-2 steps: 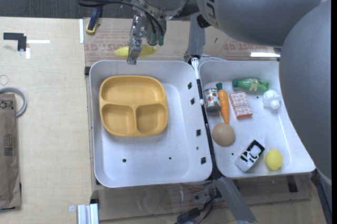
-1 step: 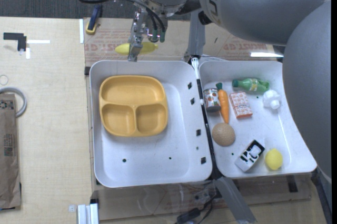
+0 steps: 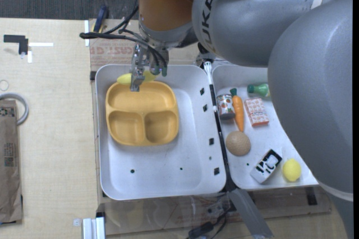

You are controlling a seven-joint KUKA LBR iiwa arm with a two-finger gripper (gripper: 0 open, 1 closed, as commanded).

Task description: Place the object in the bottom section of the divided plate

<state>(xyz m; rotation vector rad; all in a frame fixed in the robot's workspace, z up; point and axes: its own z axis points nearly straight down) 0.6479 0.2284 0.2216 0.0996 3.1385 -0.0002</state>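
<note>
Arm [image 3: 291,36]: grey, with orange band, nearest the lens, reaching in from the right so the wrist hangs over the left bin's far edge.

Gripper [image 3: 136,82]: pointing down at the plate's far rim. Fingers stand narrow; whether they clasp anything I cannot tell, as the yellow thing lies partly behind them.

Object [image 3: 124,79]: yellow, small, banana-like. Lies at the plate's far rim, touching or just beside the fingertips, apparently on the bin floor and outside the plate. Judged to be the task's thing, since the gripper is set right upon it.

Plate [image 3: 143,114]: yellow, divided, three sections, one wide at the far side and two smaller on the near side. Sits in the left bin's far half. All sections bare. Which section counts as "bottom" is a judgement; likely one of the near pair.

Left bin [image 3: 162,176]: white, shallow; bears the plate.

Right bin [image 3: 241,176]: bears can [image 3: 225,106], carrot [image 3: 239,113], red box [image 3: 257,112], green item [image 3: 259,88], brown ball [image 3: 238,143], lemon [image 3: 291,170], black-and-white block [image 3: 266,165]. Spares, well apart from the work.

Status: placing not yet done.
</note>
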